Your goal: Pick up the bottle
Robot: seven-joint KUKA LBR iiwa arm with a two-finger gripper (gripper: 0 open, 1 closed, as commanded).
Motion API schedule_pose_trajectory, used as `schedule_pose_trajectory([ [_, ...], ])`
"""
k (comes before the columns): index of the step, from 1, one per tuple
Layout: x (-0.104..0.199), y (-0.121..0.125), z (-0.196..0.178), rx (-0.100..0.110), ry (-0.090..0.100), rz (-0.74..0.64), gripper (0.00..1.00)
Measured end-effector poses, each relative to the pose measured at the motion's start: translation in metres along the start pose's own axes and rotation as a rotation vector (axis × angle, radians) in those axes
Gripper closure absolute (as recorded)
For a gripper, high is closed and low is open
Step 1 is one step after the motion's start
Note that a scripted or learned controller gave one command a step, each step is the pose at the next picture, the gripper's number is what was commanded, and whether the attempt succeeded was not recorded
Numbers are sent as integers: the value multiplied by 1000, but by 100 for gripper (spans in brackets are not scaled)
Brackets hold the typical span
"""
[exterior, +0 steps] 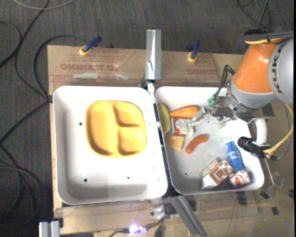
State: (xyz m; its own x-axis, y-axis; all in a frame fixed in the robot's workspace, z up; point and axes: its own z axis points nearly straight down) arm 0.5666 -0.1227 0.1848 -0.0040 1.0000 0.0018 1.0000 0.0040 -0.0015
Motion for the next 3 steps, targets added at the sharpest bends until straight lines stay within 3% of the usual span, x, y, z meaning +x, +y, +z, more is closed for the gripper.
schedule_pose_trajectory([
  [1, -79, -32, -18, -3, -4, 13, 0],
  [2, -94, -52, 54, 2, 0, 112, 0],
  [3, -83, -35, 93, -8, 10, 128, 0],
])
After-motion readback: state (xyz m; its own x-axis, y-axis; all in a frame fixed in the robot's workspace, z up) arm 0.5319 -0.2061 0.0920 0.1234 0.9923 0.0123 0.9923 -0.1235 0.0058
